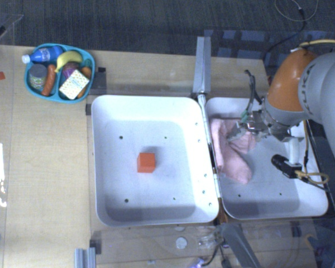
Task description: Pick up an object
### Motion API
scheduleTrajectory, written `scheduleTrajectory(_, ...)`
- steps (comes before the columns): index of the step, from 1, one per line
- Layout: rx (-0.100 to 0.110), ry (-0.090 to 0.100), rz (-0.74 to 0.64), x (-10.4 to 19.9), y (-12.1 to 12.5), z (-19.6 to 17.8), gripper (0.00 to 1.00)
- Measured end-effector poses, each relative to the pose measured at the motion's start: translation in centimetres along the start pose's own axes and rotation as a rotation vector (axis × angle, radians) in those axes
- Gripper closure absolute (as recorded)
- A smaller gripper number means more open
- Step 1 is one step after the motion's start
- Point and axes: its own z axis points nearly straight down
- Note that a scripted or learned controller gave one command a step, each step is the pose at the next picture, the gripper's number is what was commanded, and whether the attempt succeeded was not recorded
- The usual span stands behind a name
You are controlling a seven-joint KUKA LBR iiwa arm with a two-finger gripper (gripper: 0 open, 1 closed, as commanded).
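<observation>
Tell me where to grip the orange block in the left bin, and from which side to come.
Probably from straight above, closing on two opposite side faces. The orange block is a small cube lying flat near the middle of the left bin, apart from every wall, so its flat parallel sides are all free and nothing crowds it.

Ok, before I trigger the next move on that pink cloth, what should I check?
1. Gripper above the right white bin: ok.
2. Crumpled pink cloth lies in that bin near its left wall, under the gripper: ok.
3. Cloth gripped: cannot tell.
4. Small orange cube sits apart in the left white bin, off the arm's path: ok.
</observation>
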Motion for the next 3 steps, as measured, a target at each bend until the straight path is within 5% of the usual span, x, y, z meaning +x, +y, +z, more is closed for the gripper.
scheduleTrajectory(1,0.000,0.000,0.000,0.0,0.0,0.0,0.00)
scheduleTrajectory(2,-0.009,0.001,-0.003,0.2,0.3,-1.3,1.00)
scheduleTrajectory(3,0.005,0.001,-0.242,3.4,3.2,-9.5,1.00)
